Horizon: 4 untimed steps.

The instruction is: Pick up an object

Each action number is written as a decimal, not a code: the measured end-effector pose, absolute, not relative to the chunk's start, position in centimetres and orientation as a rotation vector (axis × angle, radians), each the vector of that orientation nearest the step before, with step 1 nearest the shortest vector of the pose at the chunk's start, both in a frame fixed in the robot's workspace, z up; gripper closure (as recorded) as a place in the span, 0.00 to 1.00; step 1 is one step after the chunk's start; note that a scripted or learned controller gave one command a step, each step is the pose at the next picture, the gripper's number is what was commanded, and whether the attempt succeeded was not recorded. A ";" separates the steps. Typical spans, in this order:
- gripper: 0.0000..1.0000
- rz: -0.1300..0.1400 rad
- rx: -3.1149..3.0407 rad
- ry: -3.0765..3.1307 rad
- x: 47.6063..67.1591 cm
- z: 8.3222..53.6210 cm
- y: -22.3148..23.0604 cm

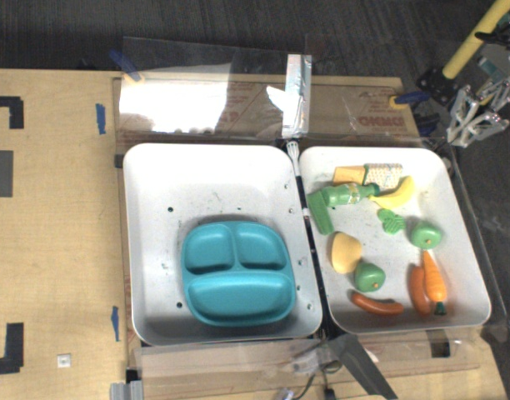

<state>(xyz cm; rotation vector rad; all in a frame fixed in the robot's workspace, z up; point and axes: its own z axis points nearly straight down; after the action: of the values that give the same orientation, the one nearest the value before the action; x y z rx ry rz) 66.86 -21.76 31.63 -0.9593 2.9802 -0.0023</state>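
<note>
Gripper (476, 115) parked outside the bins, just past the far right corner of the right bin (472, 248), over the dark floor. How wide it stands cannot be told: metal parts too small and cluttered at this range. Nothing seen held in it.

All likely picks lie nearer the camera than the gripper and to its left in view, inside the right bin. Closest to the gripper: corn cob (383, 173), touching a yellow wedge (348, 174) and a banana (398, 195). Crowded cluster, poor first choice. Farther from it: green apple (426, 237), near the right wall with free floor around it. Farthest: two carrots (428, 286) side by side and a red sausage (377, 305) close to the near wall.

Judged best target: green apple, or the yellow pear (345, 252) mid-bin, apart from its neighbours.

Advice for the step:
- Travel high over the bin rim before dropping; avoid clipping the corner.
- Centre over the apple, descend straight down.
- Open wide beforehand; a round toy is likely to roll off if pinched off-centre.
- Lift slowly and check the toy comes up.

Left bin (147, 223), much farther left of the gripper, carries a teal divided plate (237, 273): flat, hard to pinch, better skipped.
</note>
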 end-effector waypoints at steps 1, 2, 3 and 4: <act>1.00 -0.001 -1.107 2.934 66.2 30.5 -22.1; 1.00 -0.007 -1.224 2.882 66.9 32.5 -22.1; 1.00 -0.007 -1.391 2.806 66.9 33.5 -22.1; 1.00 0.002 -1.745 2.608 66.8 29.8 -22.1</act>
<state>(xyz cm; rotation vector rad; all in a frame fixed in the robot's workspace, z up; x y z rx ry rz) 66.79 -22.12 29.82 -1.7450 2.6076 0.0019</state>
